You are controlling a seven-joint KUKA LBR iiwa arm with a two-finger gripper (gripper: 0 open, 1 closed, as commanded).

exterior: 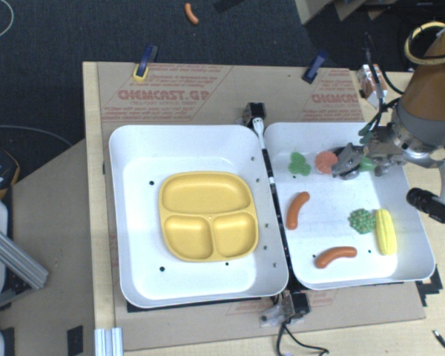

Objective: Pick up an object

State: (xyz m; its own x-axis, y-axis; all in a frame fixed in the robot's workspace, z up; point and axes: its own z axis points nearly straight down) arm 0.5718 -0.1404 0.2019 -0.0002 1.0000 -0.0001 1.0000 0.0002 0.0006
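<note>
Nearest in the right bin point(400, 269), a sausage point(335, 256) is seen, with corn point(386, 231) touching broccoli point(362, 220) behind it and a second sausage point(297, 209) to their left. A yellow divided plate point(207, 215) sits in the left bin point(133, 221). Farther back, the gripper point(348, 163) is lowered beside a pinkish piece point(325, 161) and near a green leaf point(300, 164); whether it is clenched or released cannot be told.

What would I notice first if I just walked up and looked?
Probably the big yellow divided tray, alone in the left bin. Then the toy food scattered in the right bin: two sausages, corn and broccoli, with the gripper at the far end.
</note>
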